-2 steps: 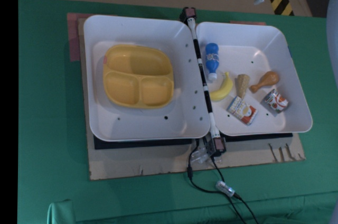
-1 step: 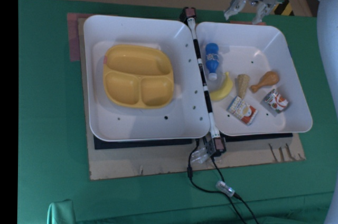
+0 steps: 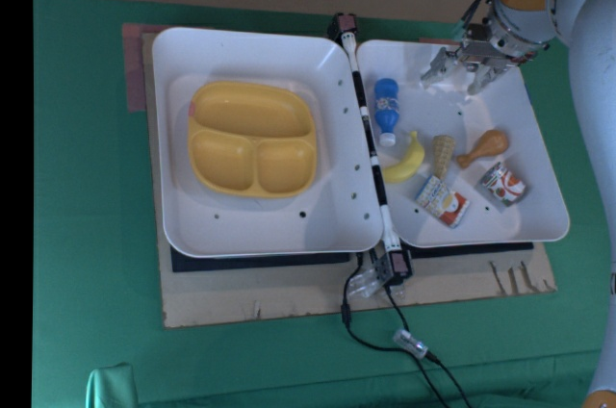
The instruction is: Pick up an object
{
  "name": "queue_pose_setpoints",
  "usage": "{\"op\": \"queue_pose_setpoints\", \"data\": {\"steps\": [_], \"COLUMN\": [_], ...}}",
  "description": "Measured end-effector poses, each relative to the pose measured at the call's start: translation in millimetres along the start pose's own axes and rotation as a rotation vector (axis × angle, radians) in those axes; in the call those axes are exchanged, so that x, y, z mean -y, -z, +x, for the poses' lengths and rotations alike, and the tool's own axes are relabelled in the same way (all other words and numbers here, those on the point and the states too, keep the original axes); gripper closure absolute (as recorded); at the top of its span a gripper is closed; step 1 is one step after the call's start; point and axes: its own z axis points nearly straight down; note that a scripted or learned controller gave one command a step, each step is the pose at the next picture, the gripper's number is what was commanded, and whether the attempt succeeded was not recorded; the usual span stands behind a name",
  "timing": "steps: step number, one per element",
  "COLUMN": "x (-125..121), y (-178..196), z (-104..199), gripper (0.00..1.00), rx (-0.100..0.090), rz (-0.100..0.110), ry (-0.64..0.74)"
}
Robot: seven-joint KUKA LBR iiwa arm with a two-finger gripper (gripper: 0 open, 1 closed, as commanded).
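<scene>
The right bin (image 3: 539,156) holds a blue bottle (image 3: 386,107), a yellow banana (image 3: 405,162), a waffle cone (image 3: 442,153), a chicken drumstick (image 3: 483,146), a small carton (image 3: 442,200) and a little can (image 3: 503,184). My gripper (image 3: 455,77) hangs over the far end of that bin, its two fingers spread apart with nothing between them. It is beyond and to the right of the blue bottle, well apart from all the objects.
The left bin (image 3: 183,214) carries a yellow divided plate (image 3: 252,139). A black-and-white bar (image 3: 367,129) runs between the bins. Cables (image 3: 404,339) trail over the green cloth in front. Bare bin floor lies under the gripper.
</scene>
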Motion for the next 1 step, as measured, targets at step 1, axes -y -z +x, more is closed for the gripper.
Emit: {"op": "queue_pose_setpoints", "data": {"steps": [1], "x": [-3.3], "y": [19.1], "z": [-2.5], "gripper": [1.0], "rx": [0.006], "rz": [-0.017], "ry": [-0.006]}}
